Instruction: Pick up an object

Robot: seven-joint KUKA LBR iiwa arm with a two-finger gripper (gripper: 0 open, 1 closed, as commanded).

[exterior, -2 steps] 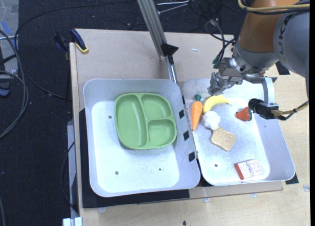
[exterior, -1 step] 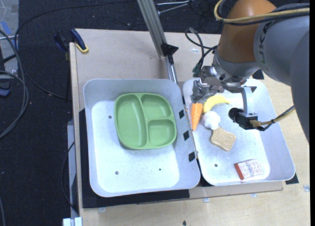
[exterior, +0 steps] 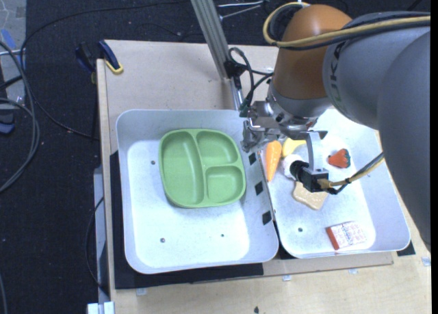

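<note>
Your arm [exterior: 383, 66] comes in from the right side of the camera view, its thick grey link filling the upper right corner. The orange band [exterior: 311, 53] sits above the wrist, a rounded dome seen from above, with a yellow cable looping over it. Below the band the wrist points down, and the claw [exterior: 263, 135] hangs low at its end. You see dark metal parts and cabling crowded around the claw.
</note>
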